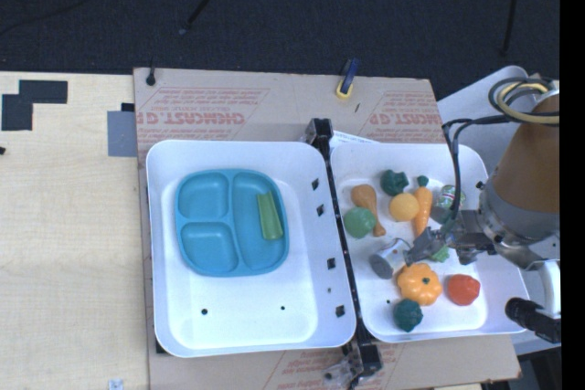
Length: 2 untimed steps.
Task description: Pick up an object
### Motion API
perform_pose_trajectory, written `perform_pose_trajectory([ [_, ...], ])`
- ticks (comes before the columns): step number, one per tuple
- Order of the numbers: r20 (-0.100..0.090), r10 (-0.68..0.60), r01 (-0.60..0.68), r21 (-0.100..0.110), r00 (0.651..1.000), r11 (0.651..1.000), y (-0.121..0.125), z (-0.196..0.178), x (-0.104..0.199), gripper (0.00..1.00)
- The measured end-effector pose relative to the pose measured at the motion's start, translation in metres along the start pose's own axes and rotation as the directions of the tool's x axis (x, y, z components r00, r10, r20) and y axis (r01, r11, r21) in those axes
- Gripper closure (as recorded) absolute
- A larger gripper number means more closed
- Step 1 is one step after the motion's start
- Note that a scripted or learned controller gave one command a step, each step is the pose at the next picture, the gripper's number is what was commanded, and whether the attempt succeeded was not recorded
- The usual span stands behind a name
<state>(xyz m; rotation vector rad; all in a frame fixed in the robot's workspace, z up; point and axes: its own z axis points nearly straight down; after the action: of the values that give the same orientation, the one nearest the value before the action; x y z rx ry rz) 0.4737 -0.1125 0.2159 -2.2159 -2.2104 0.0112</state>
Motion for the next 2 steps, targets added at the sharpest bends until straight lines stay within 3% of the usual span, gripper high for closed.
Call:
perform_pose_trajectory([
  [1,0.002,-0.002,0.002,-0.009,1.000,1.000,0.002,-0.004,0.000,0.00],
  [2,0.000,-0.003,0.003,-0.003,1.000,1.000,-0.001,0.060,0.004,0.00],
])
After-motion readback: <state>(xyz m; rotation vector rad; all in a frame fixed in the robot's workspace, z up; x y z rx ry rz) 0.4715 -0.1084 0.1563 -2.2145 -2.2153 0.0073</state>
